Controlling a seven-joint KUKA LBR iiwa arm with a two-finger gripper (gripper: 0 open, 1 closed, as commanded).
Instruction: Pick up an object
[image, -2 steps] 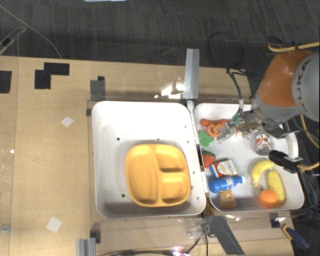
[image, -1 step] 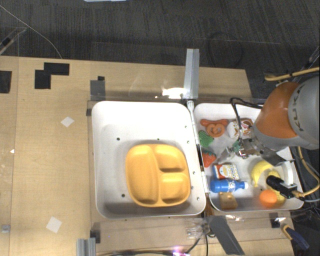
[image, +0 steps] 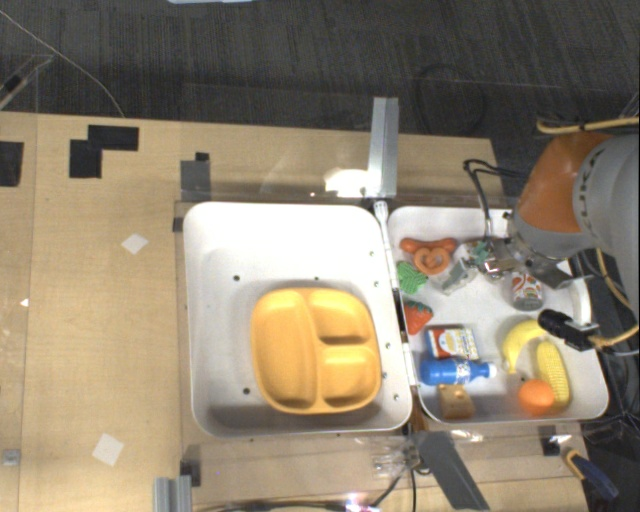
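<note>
Gripper (image: 500, 262) low over the far end of the right bin (image: 600, 400), close to a small can (image: 527, 290) and an orange teething toy (image: 432, 256); whether spread or pressed together, impossible to tell. Judged as the reach-and-descend step with nothing lifted yet, calling next for a settle onto one item, a squeeze and a straight lift. Label on the blue-and-white carton (image: 452, 344) too small to read.

Bright even overhead light, glare spot at left bin (image: 349, 184) top rim, soft shadows, mild blur
</note>
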